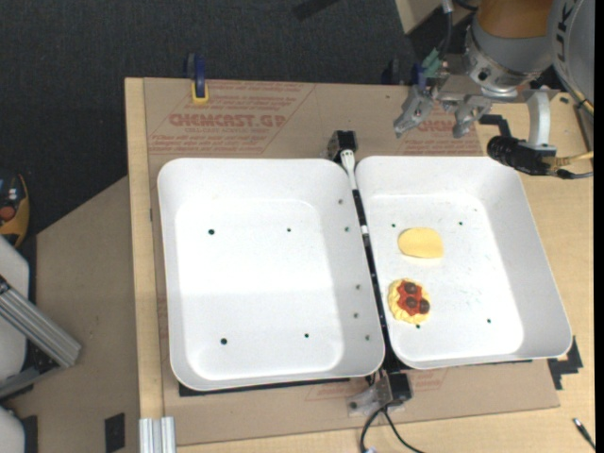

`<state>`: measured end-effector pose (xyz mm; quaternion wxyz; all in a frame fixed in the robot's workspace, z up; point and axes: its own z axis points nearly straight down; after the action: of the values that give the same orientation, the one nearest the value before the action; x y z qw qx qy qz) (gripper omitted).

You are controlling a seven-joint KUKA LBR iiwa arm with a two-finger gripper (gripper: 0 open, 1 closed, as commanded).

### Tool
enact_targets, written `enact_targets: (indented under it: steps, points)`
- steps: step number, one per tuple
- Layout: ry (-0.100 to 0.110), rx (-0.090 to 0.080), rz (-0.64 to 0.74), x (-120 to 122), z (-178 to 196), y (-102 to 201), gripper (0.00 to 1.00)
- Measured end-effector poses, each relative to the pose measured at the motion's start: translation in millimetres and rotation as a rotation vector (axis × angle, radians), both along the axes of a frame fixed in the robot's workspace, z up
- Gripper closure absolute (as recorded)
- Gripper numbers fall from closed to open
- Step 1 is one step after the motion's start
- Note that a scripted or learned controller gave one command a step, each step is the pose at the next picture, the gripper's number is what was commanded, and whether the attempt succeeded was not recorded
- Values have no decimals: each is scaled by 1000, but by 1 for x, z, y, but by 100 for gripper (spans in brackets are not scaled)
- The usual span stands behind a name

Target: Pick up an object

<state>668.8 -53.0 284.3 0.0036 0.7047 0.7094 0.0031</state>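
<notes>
Bins sat side by side on a brown board laid over the tabletop (pixel 566 253), seen from the fixed camera above at a slant. Inside the right bin (pixel 510 253), near its left wall, lay two small things: a plain yellow oval piece (pixel 420 243) toward the middle, and just below it, apart by a narrow gap, a yellow round piece with red and dark toppings (pixel 410 301), like a toy pizza. The left bin (pixel 255 272) showed only its white floor with a few dark dots. A black strip with a clip (pixel 343 145) at the far end ran along the seam between the two bins.

The arm (pixel 514 17) came in from the upper right, its orange band visible above the grey wrist. The pincer (pixel 437 119) hung above the board just beyond the far rim of the right bin, well apart from both yellow pieces. Its two fingers (pixel 410 118) pointed down and stood spread apart, with nothing between them. A blue and yellow clamp (pixel 197 76) gripped the far left edge of the board, beside red printed lettering.
</notes>
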Motion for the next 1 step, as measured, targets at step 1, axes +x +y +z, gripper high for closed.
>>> enact_targets:
  steps: [1]
  points:
    - [-5, 5, 5, -1, 98, 99, 0]
